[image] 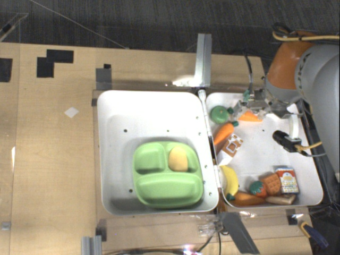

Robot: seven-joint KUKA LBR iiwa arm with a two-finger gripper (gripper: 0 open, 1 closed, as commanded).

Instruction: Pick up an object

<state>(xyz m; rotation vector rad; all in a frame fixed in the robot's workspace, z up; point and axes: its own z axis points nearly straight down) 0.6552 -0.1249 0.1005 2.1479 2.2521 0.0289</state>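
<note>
The grey arm with its orange band [289,62] reaches in from the right over the back of the right bin [314,193]. My gripper [246,108] hangs low at that bin's back edge. Just below and to the right of it lies a small orange wedge [251,118]. A green round toy [218,113] lies just to the gripper's left, and an orange carrot [224,133] lies in front of it. The gripper's body hides whether anything is held.
The right bin also holds a brown-and-white box [232,145], a banana [230,179], a red carton [287,180], a waffle piece [271,183] and another carrot [246,198]. The left bin [114,142] holds a green divided plate [164,187] with a yellow fruit [178,158].
</note>
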